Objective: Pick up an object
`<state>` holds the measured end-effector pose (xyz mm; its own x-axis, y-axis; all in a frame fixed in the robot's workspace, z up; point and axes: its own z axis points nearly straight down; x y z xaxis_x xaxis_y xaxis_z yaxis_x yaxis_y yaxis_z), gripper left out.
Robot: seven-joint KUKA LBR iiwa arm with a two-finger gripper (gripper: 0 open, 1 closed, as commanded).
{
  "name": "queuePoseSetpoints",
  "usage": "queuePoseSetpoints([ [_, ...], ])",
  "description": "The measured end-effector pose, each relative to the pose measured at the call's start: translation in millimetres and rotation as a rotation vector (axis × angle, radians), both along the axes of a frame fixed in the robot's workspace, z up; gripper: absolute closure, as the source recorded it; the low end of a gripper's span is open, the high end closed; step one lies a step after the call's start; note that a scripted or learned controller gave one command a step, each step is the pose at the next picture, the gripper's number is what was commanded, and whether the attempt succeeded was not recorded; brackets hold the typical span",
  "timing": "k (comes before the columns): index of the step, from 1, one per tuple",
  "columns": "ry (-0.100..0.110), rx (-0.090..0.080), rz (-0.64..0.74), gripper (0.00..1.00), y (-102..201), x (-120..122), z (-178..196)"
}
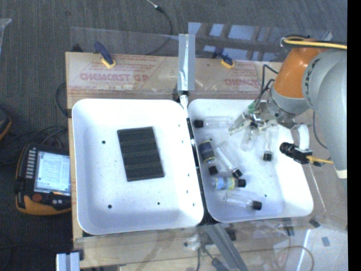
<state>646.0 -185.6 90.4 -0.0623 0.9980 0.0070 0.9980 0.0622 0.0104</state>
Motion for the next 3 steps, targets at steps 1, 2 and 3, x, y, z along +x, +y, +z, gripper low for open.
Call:
queuePoseSetpoints([
  [1,0.0,0.0,0.0,0.0,0.0,0.0,0.0],
  [2,0.0,-0.013,0.057,0.0,43.3,-7.3,-0.5],
  [3,-0.003,-0.013,0.057,1.0,43.3,-6.3,10.2],
])
